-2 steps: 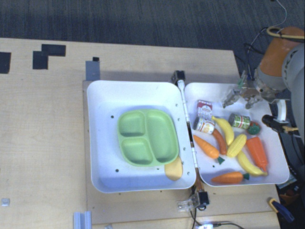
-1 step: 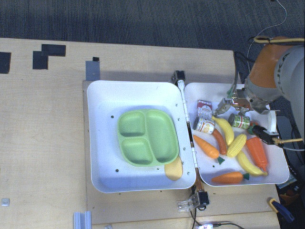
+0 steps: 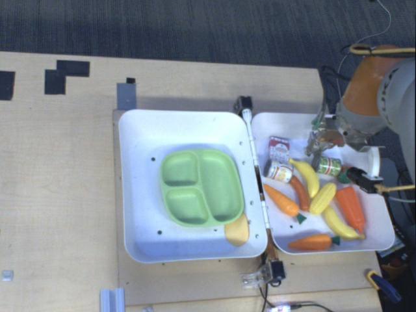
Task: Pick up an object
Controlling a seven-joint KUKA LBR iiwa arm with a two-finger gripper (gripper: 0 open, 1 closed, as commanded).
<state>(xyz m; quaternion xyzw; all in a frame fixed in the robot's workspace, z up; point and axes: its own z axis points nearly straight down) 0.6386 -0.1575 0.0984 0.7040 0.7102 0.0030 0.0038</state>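
The gripper [image 3: 317, 149], whose grip state cannot be told from above, hangs over the far part of the right bin [image 3: 387, 238], just above a green-labelled bottle [image 3: 329, 167] lying among bananas [image 3: 307, 176], carrots [image 3: 282, 200] and a red carton [image 3: 279, 150].

Robot lab: wooden bench [image 3: 58, 174], white bins [image 3: 140, 239], cables [image 3: 273, 298], toy food [image 3: 312, 200].

Pale wooden bench [image 3: 58, 194], black tape patches [image 3: 65, 75] at 10 o'clock, dark grey carpet [image 3: 195, 18] at 12 o'clock.
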